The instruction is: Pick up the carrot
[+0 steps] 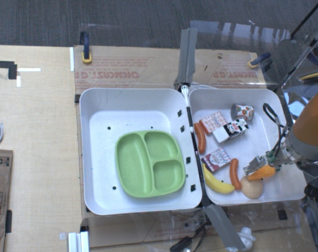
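Leftward, the left bin point(95, 140) holds a green divided plate point(151, 163). Across the divider, the right bin point(285, 193) is crowded: banana point(217, 181), sausage point(235, 173), pale round item point(252, 188). Carrot point(262, 172) lies near the front right, touching that round item. Gripper point(259, 164) sits right on it; fingers appear narrow around its upper end, hold unconfirmed. Judged light, stiff, smooth plastic, likely slippery; best pinched across mid-body.

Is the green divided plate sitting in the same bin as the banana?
No: the green plate lies in the left bin, while the banana lies in the right bin.
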`<state>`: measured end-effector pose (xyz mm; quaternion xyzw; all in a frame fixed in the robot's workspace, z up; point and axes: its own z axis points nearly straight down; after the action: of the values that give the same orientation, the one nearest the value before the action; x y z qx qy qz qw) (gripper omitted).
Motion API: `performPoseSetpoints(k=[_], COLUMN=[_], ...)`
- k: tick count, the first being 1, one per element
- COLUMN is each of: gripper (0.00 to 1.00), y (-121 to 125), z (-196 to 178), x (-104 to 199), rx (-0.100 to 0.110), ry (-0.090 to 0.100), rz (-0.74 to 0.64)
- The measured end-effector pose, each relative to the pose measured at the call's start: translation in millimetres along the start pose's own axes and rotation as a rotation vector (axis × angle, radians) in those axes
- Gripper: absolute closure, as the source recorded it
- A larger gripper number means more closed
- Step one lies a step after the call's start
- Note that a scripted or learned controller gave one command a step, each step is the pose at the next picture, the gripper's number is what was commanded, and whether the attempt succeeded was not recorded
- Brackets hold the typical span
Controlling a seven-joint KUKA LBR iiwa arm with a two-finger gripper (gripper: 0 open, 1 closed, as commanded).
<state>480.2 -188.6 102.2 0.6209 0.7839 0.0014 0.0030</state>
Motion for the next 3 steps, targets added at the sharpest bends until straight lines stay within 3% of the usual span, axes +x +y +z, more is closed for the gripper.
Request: performPoseSetpoints(k=[1, 2, 3], gripper=[0.00, 1.00, 0.00], y=[0.0, 0.7, 0.7], z=[0.0, -8.8, -8.9], x=[0.0, -0.3, -0.4], rx=[0.000, -0.001, -0.001], ry=[0.000, 0.000, 0.000], rz=[0.000, 0.003, 0.002])
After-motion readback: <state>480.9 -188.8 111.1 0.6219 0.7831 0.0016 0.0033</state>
